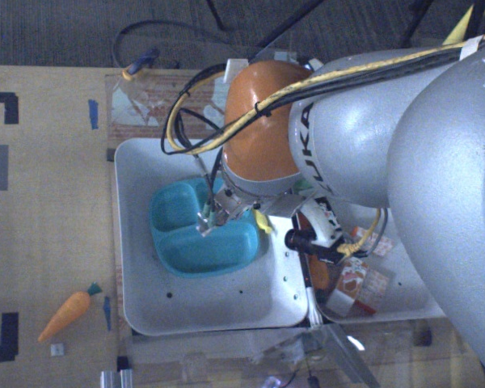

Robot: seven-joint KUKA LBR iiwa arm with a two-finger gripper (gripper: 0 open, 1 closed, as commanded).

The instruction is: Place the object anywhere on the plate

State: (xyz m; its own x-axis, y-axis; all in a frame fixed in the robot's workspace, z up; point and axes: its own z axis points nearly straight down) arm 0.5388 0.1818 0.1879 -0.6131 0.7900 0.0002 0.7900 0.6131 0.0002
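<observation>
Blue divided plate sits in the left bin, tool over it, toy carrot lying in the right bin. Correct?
Not quite. The carrot isn't in the right bin; the camera view shows it lying on the bench, outside the left bin near its lower left corner. The rest holds: the blue divided plate sits in the left bin, with the tool over it.

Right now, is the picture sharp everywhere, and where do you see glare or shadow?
In the camera view, the big grey arm nearest the lens looks soft and bulges large; glare brightens its top edge and the orange band. The claw over the blue plate is small and slightly blurred. A soft shadow lies under the plate in the white bin. The carrot outside looks fairly crisp.
</observation>
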